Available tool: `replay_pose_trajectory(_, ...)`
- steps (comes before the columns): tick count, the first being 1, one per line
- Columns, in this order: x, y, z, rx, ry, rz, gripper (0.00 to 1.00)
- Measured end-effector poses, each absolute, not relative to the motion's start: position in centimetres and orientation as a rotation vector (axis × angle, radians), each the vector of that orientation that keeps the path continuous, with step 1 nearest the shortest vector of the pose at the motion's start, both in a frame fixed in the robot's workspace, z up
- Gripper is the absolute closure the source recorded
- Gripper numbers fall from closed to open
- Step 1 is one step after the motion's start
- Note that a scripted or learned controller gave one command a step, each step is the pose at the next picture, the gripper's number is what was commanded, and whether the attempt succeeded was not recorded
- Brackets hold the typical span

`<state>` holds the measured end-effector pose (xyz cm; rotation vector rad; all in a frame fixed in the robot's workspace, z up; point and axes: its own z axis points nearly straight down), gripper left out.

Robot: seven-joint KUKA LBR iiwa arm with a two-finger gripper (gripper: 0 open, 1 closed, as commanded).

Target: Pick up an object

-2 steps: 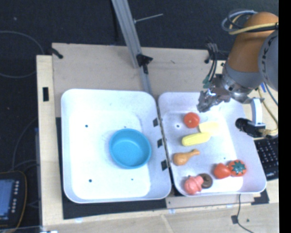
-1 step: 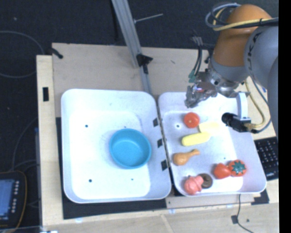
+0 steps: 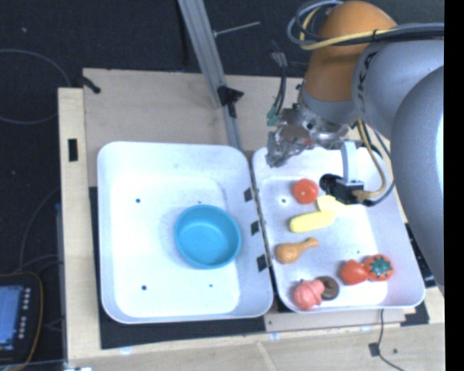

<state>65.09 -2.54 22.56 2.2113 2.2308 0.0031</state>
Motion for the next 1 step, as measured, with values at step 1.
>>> replay_pose_trajectory(1, 67.34, 1.82, 22.77, 2.213, 2.231, 0.004, 1.0)
